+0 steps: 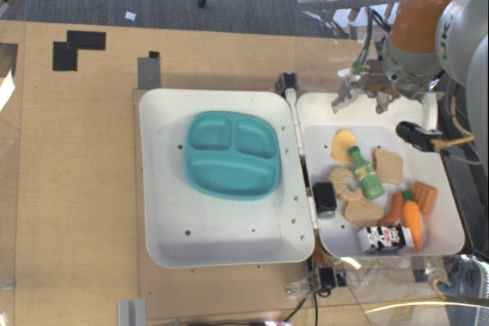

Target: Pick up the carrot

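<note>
Camera view: carrot (412,221) lies well below the open, empty end effector (361,97).

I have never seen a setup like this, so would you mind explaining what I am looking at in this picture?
This is one picture from a camera fixed above a wooden bench, looking down at a slant. The grey machine with the orange band at the right is a robot arm; its two-finger gripper hangs over the far edge of the right bin, holding nothing.

Two shallow white bins sit side by side. The left bin holds a teal divided plate. The right bin holds toy food: the carrot the arm is meant to pick up, near the bin's right front corner, a green bottle, bread slices, a small black block and a little black-and-white carton.
</note>
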Tool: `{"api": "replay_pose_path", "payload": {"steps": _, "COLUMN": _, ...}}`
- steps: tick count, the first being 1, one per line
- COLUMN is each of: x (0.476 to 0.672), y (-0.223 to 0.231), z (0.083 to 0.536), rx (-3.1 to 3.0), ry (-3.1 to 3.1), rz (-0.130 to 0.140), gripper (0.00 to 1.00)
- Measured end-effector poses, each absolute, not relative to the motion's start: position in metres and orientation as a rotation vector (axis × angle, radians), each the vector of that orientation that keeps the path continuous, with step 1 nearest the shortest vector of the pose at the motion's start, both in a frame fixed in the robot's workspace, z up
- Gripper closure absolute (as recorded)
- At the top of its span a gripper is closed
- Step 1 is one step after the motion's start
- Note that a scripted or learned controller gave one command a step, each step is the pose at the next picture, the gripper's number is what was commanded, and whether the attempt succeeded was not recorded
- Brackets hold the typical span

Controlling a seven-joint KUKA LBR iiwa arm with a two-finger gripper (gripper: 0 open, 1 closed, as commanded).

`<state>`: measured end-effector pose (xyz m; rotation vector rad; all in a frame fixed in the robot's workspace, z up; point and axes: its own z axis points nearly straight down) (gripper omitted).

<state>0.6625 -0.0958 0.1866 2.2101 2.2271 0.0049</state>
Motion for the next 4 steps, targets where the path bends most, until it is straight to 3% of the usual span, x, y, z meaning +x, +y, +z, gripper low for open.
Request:
{"api": "replay_pose_path", "payload": {"steps": 1, "x": 0.637, "y": -0.119, "z": 0.088, "rx": 2.349, "ry": 2.075, "rz": 0.013, "gripper": 0.00}}
{"api": "replay_pose_path", "payload": {"steps": 2, "x": 0.640, "y": -0.116, "z": 0.101, "rx": 2.338, "ry": 2.080, "rz": 0.021, "gripper": 1.00}}
{"api": "replay_pose_path", "payload": {"steps": 3, "x": 0.640, "y": -0.116, "z": 0.101, "rx": 2.339, "ry": 2.080, "rz": 0.020, "gripper": 0.00}}
{"api": "replay_pose_path", "payload": {"steps": 4, "x": 0.569, "y": -0.137, "z": 0.089, "rx": 2.075, "ry": 2.344, "rz": 0.011, "gripper": 0.00}}
